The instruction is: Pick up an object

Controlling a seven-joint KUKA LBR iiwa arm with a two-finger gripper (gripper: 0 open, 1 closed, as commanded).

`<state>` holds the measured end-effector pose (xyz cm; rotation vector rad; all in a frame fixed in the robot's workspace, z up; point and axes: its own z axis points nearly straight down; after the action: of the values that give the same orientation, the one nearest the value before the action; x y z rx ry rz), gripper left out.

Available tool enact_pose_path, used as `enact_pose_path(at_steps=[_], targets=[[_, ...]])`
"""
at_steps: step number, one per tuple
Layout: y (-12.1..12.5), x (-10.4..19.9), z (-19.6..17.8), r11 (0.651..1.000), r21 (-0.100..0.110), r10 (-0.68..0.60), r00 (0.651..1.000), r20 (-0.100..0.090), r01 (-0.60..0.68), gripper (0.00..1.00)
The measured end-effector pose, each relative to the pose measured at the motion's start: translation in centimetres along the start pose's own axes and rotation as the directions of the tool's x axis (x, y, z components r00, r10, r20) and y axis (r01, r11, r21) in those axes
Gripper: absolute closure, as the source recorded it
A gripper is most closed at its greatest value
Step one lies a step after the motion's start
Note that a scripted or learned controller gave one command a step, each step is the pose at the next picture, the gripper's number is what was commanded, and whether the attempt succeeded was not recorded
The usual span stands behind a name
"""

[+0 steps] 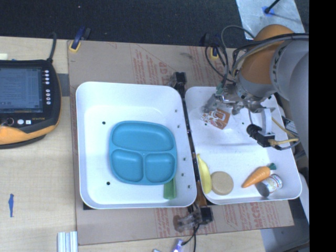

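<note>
Gripper [227, 100] sits at upper middle of the right bin [236, 146], directly over a small brown-and-white packet [217, 118]; whether it pinches the packet, cannot tell. For a clean pick: centre on the packet, lift straight. The bin's left wall is close; open floor lies below, before the carrot [257, 176], round disc [222, 182] and banana [203, 174] along the lower edge.

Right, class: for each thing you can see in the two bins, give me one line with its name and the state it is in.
Blue divided plate: flat in the left bin, right way up.
Green piece: against the plate's near right corner.
Banana: lying along the right bin's left wall.
Tan disc: flat, beside the banana.
Carrot: on its side.
Small can: on its side, by the carrot.
Brown packet: under the gripper, grasp unclear.
</note>
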<state>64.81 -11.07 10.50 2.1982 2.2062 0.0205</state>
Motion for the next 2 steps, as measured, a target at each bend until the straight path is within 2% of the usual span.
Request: enact_pose_path(at_steps=[1,2], targets=[[1.2,1.4,0.7,1.0,0.018,-0.003,1.0,-0.009,0.004,0.0],[-2.4,-1.8,1.3,0.999,0.034,-0.001,1.0,-0.008,0.001,0.0]])
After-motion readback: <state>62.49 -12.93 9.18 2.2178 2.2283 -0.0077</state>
